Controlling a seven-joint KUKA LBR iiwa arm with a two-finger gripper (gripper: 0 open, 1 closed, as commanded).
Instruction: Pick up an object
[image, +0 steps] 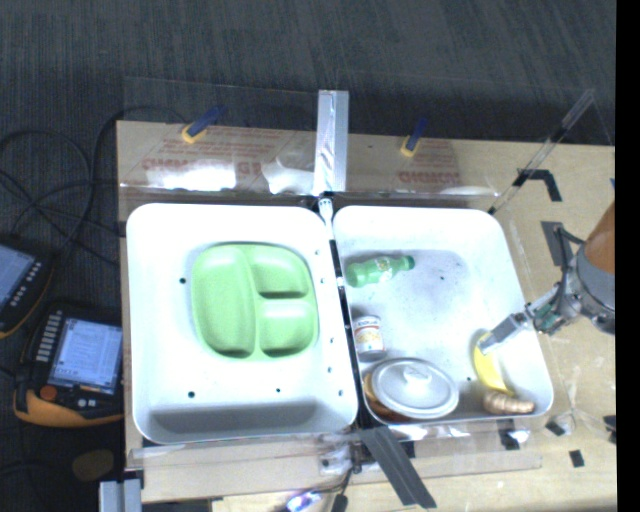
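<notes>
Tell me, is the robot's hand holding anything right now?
It cannot be told. The hand is low at the right bin's right edge, just above the yellow banana, but the camera view is too blurry to show a grip.

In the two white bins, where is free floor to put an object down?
Right bin: bare middle, between the green bottle, small jar and banana. Its near edge is crowded by the bowl. Left bin: strips around the green plate.
</notes>
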